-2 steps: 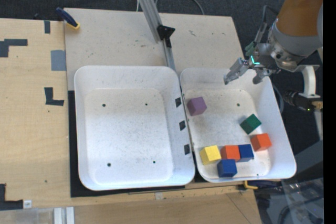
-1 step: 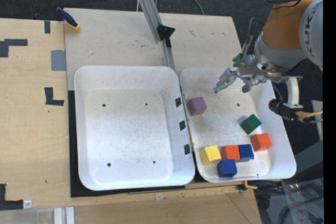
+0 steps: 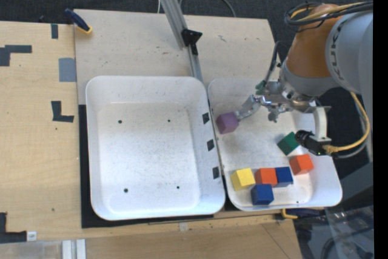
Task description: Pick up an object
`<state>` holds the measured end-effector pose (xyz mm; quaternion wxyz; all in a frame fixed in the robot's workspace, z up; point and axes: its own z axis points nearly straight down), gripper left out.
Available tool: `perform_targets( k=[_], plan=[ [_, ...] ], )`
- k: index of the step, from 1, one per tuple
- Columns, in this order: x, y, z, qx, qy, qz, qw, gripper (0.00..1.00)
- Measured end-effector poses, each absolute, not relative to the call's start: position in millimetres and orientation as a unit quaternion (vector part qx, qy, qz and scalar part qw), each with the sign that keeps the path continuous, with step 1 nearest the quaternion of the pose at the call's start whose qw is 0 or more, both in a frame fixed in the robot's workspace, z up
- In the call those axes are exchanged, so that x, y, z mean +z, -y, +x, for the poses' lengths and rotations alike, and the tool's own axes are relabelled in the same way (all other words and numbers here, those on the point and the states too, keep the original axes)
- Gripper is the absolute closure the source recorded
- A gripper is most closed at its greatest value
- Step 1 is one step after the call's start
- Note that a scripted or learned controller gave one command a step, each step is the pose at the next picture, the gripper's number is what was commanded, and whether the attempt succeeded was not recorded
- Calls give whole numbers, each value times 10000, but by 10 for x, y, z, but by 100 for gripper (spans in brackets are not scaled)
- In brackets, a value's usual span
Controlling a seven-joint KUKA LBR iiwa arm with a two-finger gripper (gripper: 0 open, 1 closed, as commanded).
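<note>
A purple block [image 3: 227,123] is at the left side of the right bin [image 3: 327,194], close to its left wall. My gripper [image 3: 247,110] reaches in from the right and its tip touches the block's upper right edge. Whether the block is gripped or merely touched is unclear. Further right, a green block [image 3: 288,142] lies just below the wrist, with an orange block [image 3: 301,163] under it. Along the bin's front sit a yellow block [image 3: 244,177], a second orange block [image 3: 265,176] and a blue block [image 3: 283,175], with another blue block [image 3: 262,193] in front of them.
The left bin [image 3: 91,94] sits beside the right one, and their walls meet near the purple block. A slanted metal pole [image 3: 173,3] comes down to the back edge between the bins. Yellow and black cables [image 3: 345,145] hang off the wrist at the right.
</note>
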<state>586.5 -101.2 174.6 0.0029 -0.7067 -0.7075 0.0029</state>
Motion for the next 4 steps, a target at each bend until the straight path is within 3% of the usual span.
perform_targets(
  k=[1,2,3,4],
  plan=[
    [1292,974,5895,24,7076,-7066,23,0],
    [1419,967,5906,7,7082,-7060,14,100],
    [1956,907,6003,-13,7079,-7063,-16,100],
    [2175,903,6009,-6,7076,-7066,-5,100]
  ],
)
